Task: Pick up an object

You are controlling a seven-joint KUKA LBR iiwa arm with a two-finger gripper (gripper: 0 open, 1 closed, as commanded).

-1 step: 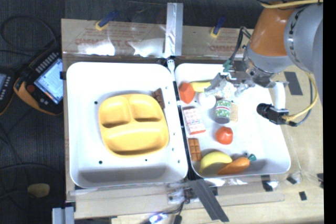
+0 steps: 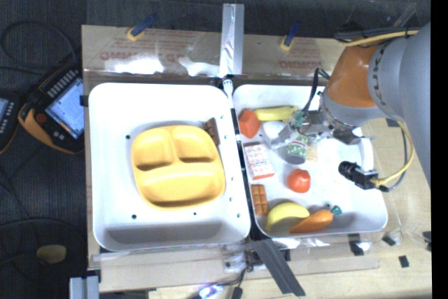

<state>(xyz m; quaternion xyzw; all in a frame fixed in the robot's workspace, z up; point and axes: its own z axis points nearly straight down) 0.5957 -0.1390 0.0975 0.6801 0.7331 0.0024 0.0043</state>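
My gripper [image 2: 295, 138] is low in the upper middle of the right bin [image 2: 374, 210], reaching in from the right under the orange wrist band. Right under it lies a small packet with a green and white label [image 2: 299, 148], which looks to be touching the gripper. A banana [image 2: 274, 113] and a white piece [image 2: 271, 129] lie just to the gripper's left. A red tomato [image 2: 299, 181] sits just below it.
The right bin also holds a red-orange piece [image 2: 248, 122], a red and white card box [image 2: 257, 160], a chocolate bar [image 2: 260, 198], a yellow fruit [image 2: 283, 213] and a carrot [image 2: 313, 220]. A yellow compartment tray [image 2: 178, 164] lies in the left bin [image 2: 112, 108].
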